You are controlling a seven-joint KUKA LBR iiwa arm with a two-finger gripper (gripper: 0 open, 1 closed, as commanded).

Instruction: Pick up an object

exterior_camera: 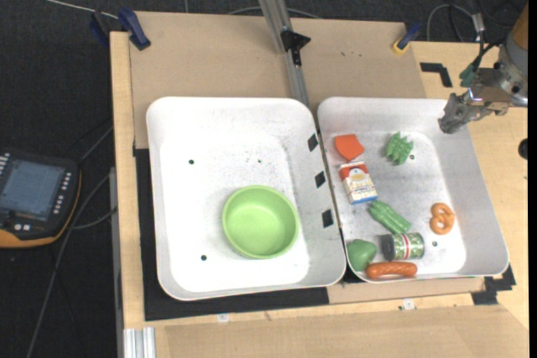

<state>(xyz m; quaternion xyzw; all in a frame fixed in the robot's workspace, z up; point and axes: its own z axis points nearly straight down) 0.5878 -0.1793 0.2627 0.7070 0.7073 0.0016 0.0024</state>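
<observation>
Overhead, the pincer (450, 120) hangs above the far right rim of the right bin (470, 180), likely poised to choose a target; whether it is spread or pressed together cannot be told. Down and left of it lie a green toy (399, 147), orange block (349, 147), carton (358, 183), pretzel (441, 218), can (404, 246) and sausage (391, 269). Farther left, the left bin (176, 130) holds a green bowl (260, 221).

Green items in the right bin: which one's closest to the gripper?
The spiky green toy, alone near the bin's far side, just left of the gripper. The long green vegetable and green wedge sit lower, toward the near edge.
</observation>
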